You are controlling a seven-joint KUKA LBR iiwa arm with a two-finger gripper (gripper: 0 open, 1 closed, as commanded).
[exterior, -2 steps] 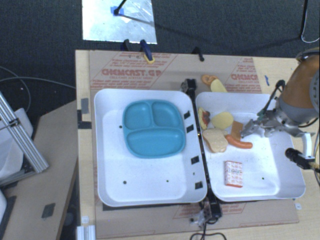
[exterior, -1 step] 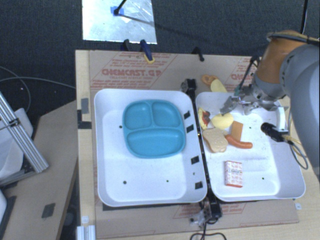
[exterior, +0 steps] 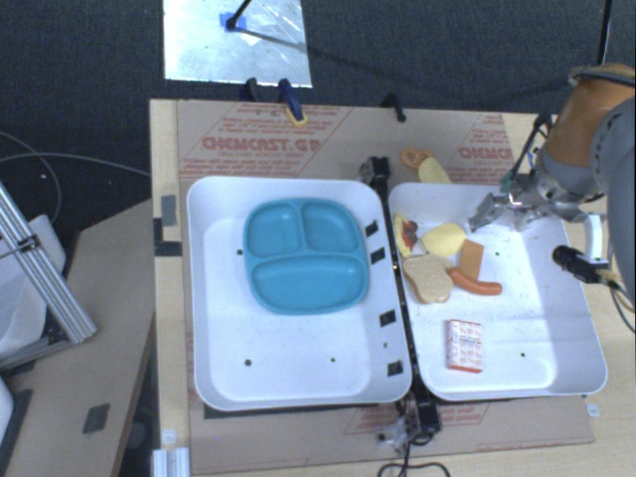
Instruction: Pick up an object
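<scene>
Nearest the camera, a small red-and-white box (exterior: 464,346) is lying in the right bin (exterior: 566,356). Further back in that bin, a slice of bread (exterior: 428,278), a sausage (exterior: 475,283), an orange block (exterior: 470,257) and a yellow lemon-like piece (exterior: 443,238) are sitting close together. The gripper (exterior: 489,215) is hanging over the bin's far part, just right of the yellow piece, its fingers spread and grasping nothing. A blue divided plate (exterior: 305,254) is resting in the left bin (exterior: 219,356).
</scene>
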